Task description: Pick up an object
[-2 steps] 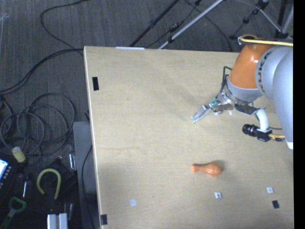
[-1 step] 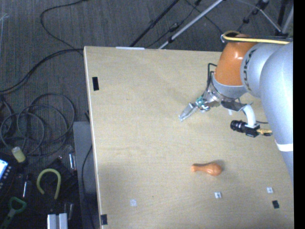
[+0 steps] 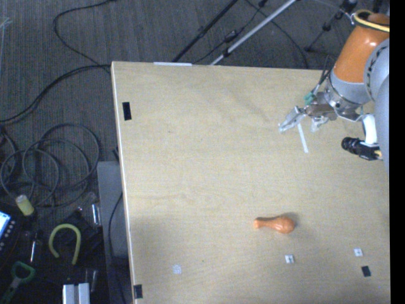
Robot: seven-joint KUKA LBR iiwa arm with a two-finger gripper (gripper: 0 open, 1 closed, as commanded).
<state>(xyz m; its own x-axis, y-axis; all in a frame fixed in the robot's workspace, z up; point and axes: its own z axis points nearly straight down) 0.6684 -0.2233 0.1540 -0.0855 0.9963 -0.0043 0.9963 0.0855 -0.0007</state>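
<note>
Near the bottom edge of the tabletop point(image 3: 190, 170), right of the middle, lies a small orange toy point(image 3: 276, 224). It looks smooth, fat at one end and thin at the other. Up by the right edge hangs the gripper point(image 3: 302, 126), fingers spread, holding nothing. The reach comes first: it must go down to the toy.

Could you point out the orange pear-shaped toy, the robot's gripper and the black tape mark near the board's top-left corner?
Orange pear-shaped toy point(image 3: 276, 224): camera view, its bulb.
Gripper point(image 3: 296, 129): camera view, between fingertips.
Black tape mark point(image 3: 126, 111): camera view, its centre.
</note>
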